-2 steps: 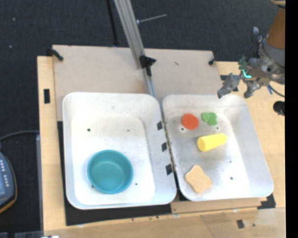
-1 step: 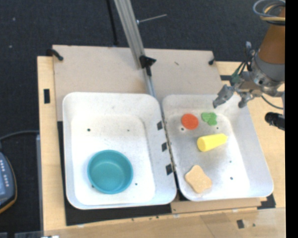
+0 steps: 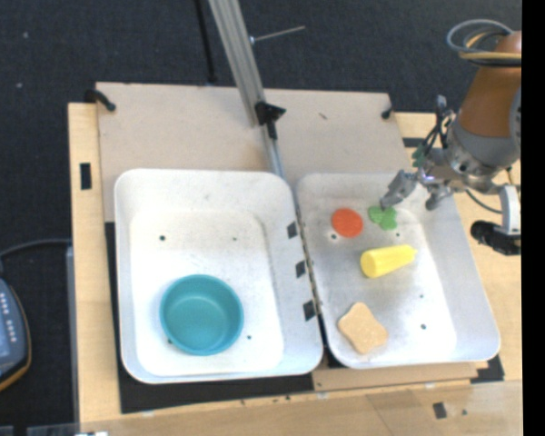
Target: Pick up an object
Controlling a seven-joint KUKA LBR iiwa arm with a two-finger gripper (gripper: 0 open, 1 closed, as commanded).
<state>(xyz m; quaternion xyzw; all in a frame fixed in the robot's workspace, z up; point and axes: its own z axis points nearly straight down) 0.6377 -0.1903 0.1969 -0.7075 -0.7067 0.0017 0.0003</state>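
Note:
The right bin [image 3: 463, 289] holds an orange disc [image 3: 347, 222], a small green object [image 3: 382, 215], a yellow cylinder [image 3: 387, 261] lying on its side, and a tan bread-shaped piece [image 3: 361, 327]. My gripper [image 3: 412, 196] hangs over the bin's far right part, just right of and above the green object. Its fingers are spread open and nothing sits between them. The left fingertip [image 3: 393, 196] is close to the green object.
A teal bowl [image 3: 201, 312] sits in the left bin [image 3: 136, 243] toward the front. A slanted metal pole [image 3: 245, 62] rises behind the bins. A handheld device [image 3: 0, 330] lies off the bench at the left.

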